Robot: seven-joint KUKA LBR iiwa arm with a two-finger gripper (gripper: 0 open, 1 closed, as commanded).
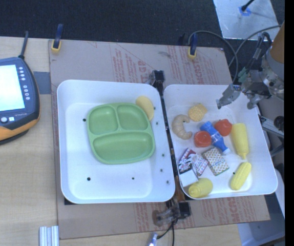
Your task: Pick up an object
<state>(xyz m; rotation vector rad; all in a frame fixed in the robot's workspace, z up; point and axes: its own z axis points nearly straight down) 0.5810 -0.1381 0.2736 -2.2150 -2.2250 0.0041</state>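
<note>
Toys crowd the right bin [270,186]: croissant [181,126], red tomato [223,127], yellow corn [239,140]. Gripper [237,101] fingers spread, empty, above the bin's far edge.

Grey metal pincer [237,101], black cables

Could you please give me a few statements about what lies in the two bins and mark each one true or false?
1. The green divided plate lies in the left bin. True.
2. A croissant lies in the right bin. True.
3. The gripper holds the corn cob. False: the cob lies in the bin's near right corner, apart from it.
4. The plate's compartments hold toy food. False: they are bare; a yellow piece lies beside its rim.
</note>
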